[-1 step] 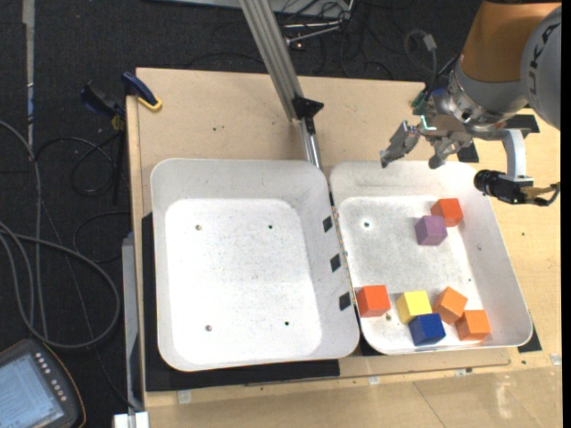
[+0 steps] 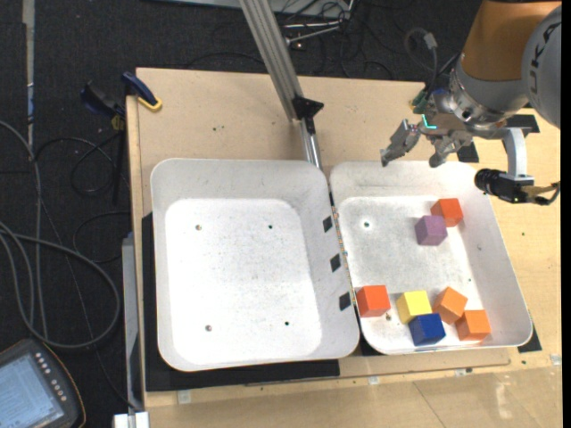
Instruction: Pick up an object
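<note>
Seven blocks lie in the right bin (image 2: 500,257), and each brings its own risk for your pick.

- Your gripper (image 2: 419,147) hangs in the upper right of the frame, above that bin's far rim. Its two fingers are spread apart with nothing between them.
- Nearest to it, right of centre, sit an orange block (image 2: 448,210) and a purple block (image 2: 431,229), touching or nearly so. If you drop onto one, a finger may land on its neighbour and shove both aside.
- Along the lower edge of the frame, a yellow block (image 2: 413,305) and a blue block (image 2: 427,328) press together, with two more orange blocks (image 2: 452,302) (image 2: 473,325) just beside them. You have little room there for a finger to slide between, so a closing grasp may wedge or take nothing.
- That cluster also sits against the bin's near wall; I judge a low approach could strike the rim.
- The lone orange block (image 2: 373,300) at lower centre lies near the bin's left wall, which could block one finger.
- The left bin (image 2: 169,239) holds nothing to pick, so a descent there is wasted.
</note>
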Robot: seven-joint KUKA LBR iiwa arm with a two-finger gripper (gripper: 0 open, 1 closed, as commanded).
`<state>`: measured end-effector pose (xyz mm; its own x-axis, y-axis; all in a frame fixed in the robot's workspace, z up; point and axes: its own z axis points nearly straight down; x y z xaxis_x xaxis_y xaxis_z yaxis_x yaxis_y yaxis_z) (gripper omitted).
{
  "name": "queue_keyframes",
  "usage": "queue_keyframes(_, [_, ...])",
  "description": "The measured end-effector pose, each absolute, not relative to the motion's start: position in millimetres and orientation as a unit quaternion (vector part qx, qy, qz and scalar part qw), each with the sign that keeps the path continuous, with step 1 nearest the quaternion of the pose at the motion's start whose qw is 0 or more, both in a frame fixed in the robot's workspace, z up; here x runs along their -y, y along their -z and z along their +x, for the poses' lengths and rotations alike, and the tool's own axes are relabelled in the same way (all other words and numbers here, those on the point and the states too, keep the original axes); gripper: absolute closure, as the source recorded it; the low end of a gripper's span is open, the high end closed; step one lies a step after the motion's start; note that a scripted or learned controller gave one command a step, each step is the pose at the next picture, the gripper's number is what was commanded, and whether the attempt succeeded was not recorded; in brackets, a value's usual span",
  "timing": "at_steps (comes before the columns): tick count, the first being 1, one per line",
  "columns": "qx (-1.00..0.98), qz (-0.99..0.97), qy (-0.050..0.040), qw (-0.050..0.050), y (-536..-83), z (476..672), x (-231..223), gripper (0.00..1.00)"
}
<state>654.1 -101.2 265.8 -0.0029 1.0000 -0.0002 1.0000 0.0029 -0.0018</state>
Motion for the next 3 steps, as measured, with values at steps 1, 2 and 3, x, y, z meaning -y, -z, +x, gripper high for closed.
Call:
queue_keyframes(1, [0.707, -0.707, -0.0022, 0.002, -206, 644.8, 102, 0.00])
queue_keyframes(2, [0.707, -0.707, -0.0018, 0.002, -160, 650.7, 105, 0.00])
queue_keyframes(3, [0.707, -0.707, -0.0020, 0.002, -98, 656.1, 105, 0.00])
